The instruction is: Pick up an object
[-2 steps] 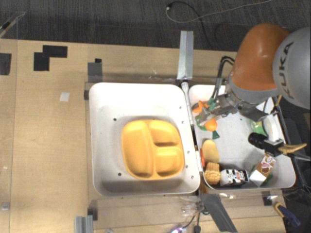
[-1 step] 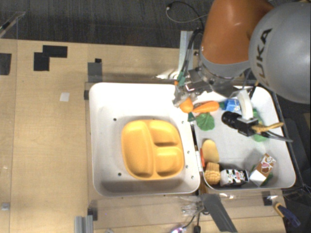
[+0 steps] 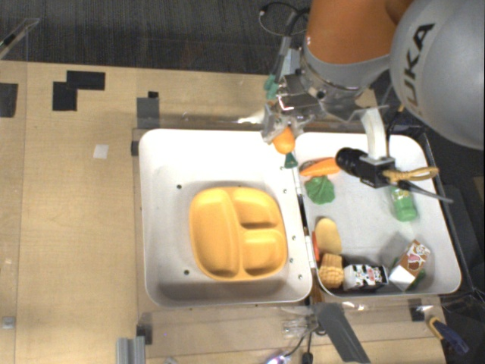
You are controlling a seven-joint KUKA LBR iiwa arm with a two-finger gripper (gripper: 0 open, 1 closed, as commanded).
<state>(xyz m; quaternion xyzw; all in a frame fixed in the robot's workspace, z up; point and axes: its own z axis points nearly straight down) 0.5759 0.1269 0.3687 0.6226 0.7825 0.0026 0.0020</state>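
Camera view, left to right: the pale desk (image 3: 61, 203) bears black angular marks (image 3: 76, 87) well to the left of the yellow tray (image 3: 236, 230), and no writing on them. The yellow tray, with three compartments, lies in the left bin (image 3: 151, 203), with bare white floor on every side of it, widest on its left and far sides. Just beyond the tray's far right corner, over the ridge between the bins, hangs the claw (image 3: 280, 133), its fingers pinched on a small orange piece (image 3: 283, 140); a green bit shows just under that piece, and I cannot tell whether it belongs to it. Right of the tray, in the right bin (image 3: 447, 275), a carrot (image 3: 318, 166) and a green leaf (image 3: 320, 190) lie close to the ridge. Nearer the front edge lie a pale potato (image 3: 327, 233) and a corn cob (image 3: 330, 265), the cob touching a small bottle (image 3: 362, 276) whose black and white label is too small to read. Farther right of the tray stands a green bottle (image 3: 404, 203), and at the bin's front right corner a brown and white carton (image 3: 413, 260), its print unreadable. The floor between potato and green bottle lies open. On the grey arm (image 3: 443, 59), far right of the tray, the letters "UKA" can be read.
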